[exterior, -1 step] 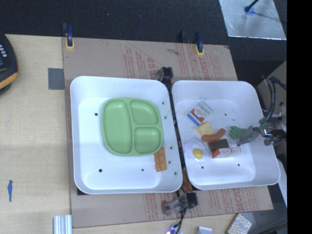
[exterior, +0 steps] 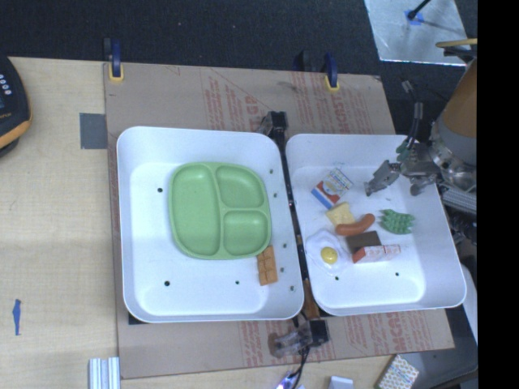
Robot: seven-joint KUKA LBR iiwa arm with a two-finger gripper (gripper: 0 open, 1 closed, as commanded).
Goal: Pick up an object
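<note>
Over rt bin [exterior: 422, 286], gripper [exterior: 397, 181] open, above toy food [exterior: 357, 225]

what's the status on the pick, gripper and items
Gripper open, above right bin, holding nothing. Toy food cluster below-left of it, untouched.

Arm [exterior: 456, 116] running off right side, only wrist portion showing. End effector [exterior: 397, 178] too small and blurred for finger state reading. Black-and-orange device [exterior: 11, 108] getting cut by left edge. Small packet [exterior: 332, 186] print too small for reading. Patterned box [exterior: 398, 374] and white piece [exterior: 341, 382] getting clipped by bottom edge. Metal bracket [exterior: 105, 372] running off bottom. Clamp hardware [exterior: 297, 339] below bins looking blurred, details unclear.
</note>
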